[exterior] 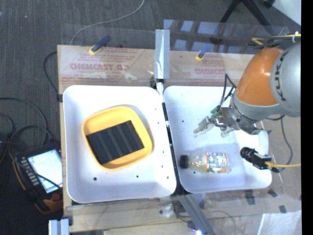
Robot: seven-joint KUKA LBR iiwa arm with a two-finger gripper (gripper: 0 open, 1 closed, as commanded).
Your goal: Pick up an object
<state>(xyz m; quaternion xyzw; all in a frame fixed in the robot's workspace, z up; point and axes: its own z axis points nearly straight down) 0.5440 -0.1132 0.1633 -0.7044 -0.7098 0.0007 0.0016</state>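
- Camera view, looking down at a slant: the grey arm (274,82) with its orange band comes in from the right and is cut off by the frame's edge. Its bulk hides the far right corner and part of the right wall of the right bin (188,104).
- The gripper (212,131) hangs over the middle of the right bin. Its pale fingers (201,128) blend into the white floor and their outline is hard to follow. They look spread apart, with nothing between them.
- The bottle (208,162), clear with a dark cap, lies on its side in the right bin. It is nearer the front than the gripper and apart from it.
- The cap points toward the wall shared with the left bin (78,102), and the body runs close along the front wall. The label is too blurred to read.
- Bare white floor shows in the right bin between the gripper and the shared wall, and toward the back wall. Room is tighter on the bottle's front side.
- In the left bin a yellow dish (93,124) sits near the middle, holding a black ridged slab (117,141). A margin of bare floor rings the dish.
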